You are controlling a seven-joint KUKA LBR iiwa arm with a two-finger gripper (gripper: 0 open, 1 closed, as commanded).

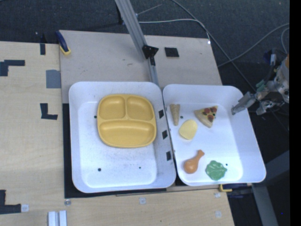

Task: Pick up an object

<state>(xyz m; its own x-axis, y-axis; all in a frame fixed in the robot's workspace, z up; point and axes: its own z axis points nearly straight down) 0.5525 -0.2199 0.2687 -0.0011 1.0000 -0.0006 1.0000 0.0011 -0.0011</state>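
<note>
Your candidates all lie in the right bin (235, 94). A pizza slice (207, 116) sits toward the far edge of that bin, a little right of its middle. A pale yellow piece (187, 129) lies near the bin's centre, and a tan cone (175, 113) rests close to the left wall, just beside the divide between the two bins. Toward the near edge you have a drumstick (193, 162) and, to its right, a green leafy piece (216, 170) near the near-right corner. All five are apart from one another, so none blocks access to another.

The left bin (80, 140) carries a yellow compartment plate (126, 120), set toward its far half.

The tool (263, 100) hangs at the right bin's right edge, near its far-right corner, above the rim and outside the cluster of items. Nothing is visible between its fingers, and at this size you cannot tell whether it is released or clenched.

As for progress, judge the pick as not yet begun: every item rests on the bin floor and the tool is well apart from each. What is left is the whole task: choosing a target, descending, closing and lifting. The pizza slice is nearest to the tool.
</note>
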